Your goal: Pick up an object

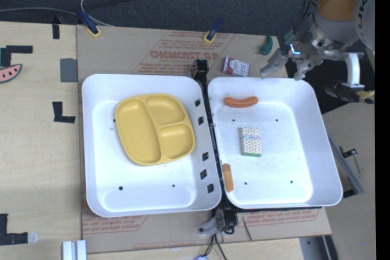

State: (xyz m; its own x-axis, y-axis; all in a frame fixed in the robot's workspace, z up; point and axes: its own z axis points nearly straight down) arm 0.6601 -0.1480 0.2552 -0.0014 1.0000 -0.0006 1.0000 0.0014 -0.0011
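Hovering outside the right bin (317, 131), the gripper (285, 64) is being held above the bench just past that bin's far right corner, with nothing seen between its fingers; the jaws are appearing spread apart and released, and no object is being grasped. Three candidate objects are being noted inside the right bin: a sausage (241, 101) lying close to the far wall, a small box (250, 141) resting near the middle of the floor, and a small orange piece (227, 177) lying against the near left wall. The sausage is being judged the nearest to the gripper, lying down and to the left of it in the camera view, with its long axis running roughly left to right, parallel to the bin's far wall. The small box is lying farther off in the same general direction, its long axis running front to back. A yellow divided tray (155, 128) is sitting in the left bin (97, 179), well apart from the gripper. A descent over the sausage is being judged the shortest move, with jaws set across its narrow width.
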